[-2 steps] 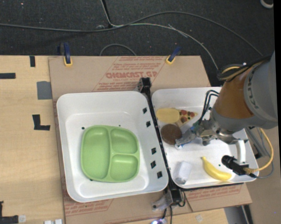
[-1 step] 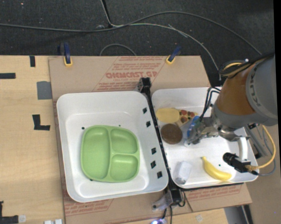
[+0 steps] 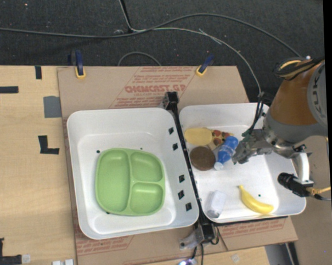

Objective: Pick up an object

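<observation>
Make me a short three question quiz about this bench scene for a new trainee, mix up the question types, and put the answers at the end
1. True or false: the green divided plate lies in the same bin as the banana.
2. Which item is nearest the gripper? A) the brown round object B) the blue bottle C) the banana
3. Fill in: the yellow oval object lies in the ____ bin as seen in the camera view.

Key: 1 false, the plate has the left bin to itself. 2 B. 3 right.
</observation>
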